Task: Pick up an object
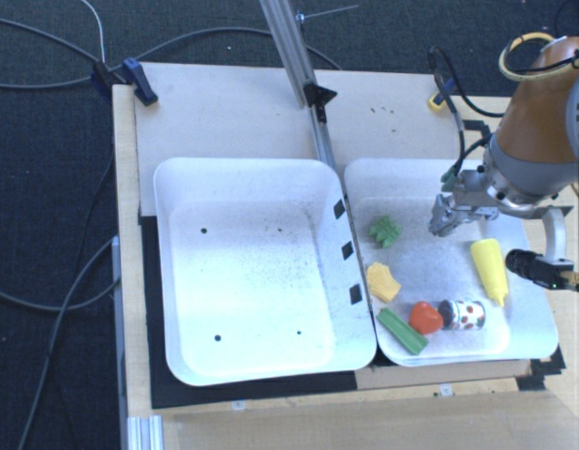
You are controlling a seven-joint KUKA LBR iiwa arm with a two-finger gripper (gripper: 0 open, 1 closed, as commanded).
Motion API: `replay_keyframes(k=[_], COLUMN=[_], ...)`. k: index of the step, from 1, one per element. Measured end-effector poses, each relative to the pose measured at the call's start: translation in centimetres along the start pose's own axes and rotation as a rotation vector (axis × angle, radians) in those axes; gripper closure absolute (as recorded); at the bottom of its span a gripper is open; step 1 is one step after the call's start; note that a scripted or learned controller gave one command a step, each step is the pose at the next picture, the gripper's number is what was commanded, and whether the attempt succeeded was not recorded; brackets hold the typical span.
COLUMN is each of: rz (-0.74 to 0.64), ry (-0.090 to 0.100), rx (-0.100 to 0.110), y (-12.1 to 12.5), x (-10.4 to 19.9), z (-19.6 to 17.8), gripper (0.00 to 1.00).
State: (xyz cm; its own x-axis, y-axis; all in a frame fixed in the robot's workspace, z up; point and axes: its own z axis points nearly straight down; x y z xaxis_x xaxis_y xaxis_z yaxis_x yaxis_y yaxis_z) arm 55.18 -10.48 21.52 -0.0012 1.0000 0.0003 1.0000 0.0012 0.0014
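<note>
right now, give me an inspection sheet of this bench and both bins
surface: bench bears a left bin and a right bin side by side
job's things: in the right bin, green toy, yellow block, green stick, red piece, spotted can, yellow bottle
clutter: dark specks on the left bin's floor
grippers: gripper low over the right bin's bare middle, holding nothing that I can see
cables: black cables loop over the floor at left; more run along the arm
surroundings: dark carpet, slanted metal pole, blue clamp
</note>
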Motion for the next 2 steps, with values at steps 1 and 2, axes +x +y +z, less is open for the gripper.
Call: replay_keyframes(k=[1,2], rz=[-0.001,-0.001], ry=[0.000,0.000], rx=[-0.001,-0.001], y=[0.0,0.0], x=[0.0,0.0], z=[-1.0,-2.0], gripper=[1.00,1.00])
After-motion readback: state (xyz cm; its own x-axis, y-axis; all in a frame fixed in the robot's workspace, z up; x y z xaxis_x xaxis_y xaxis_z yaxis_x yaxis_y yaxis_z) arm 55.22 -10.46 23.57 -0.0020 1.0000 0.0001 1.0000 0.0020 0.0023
